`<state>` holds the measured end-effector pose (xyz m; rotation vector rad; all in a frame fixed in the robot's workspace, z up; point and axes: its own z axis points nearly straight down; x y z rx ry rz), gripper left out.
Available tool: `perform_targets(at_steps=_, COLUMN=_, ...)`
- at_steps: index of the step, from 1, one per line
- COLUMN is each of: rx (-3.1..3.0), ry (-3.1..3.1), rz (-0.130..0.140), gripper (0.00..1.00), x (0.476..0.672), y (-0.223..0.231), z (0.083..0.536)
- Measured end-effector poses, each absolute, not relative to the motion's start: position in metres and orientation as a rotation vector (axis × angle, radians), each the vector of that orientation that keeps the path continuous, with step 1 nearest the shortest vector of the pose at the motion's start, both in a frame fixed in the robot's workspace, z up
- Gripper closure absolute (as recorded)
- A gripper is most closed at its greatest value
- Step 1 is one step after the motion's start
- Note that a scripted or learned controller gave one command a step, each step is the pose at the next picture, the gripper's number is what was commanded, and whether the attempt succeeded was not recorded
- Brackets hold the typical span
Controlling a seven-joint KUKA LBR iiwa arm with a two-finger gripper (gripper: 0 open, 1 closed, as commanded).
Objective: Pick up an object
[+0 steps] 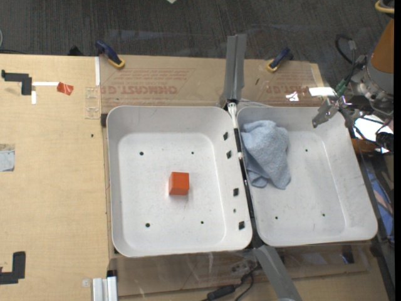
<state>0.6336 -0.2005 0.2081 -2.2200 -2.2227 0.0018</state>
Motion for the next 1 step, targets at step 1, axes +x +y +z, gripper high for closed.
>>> perform_targets(at_steps=1, rx=-2.237, ry=-2.202, rz=0.004, gripper=0.0, x=0.5992, y=-0.125, z=0.1049)
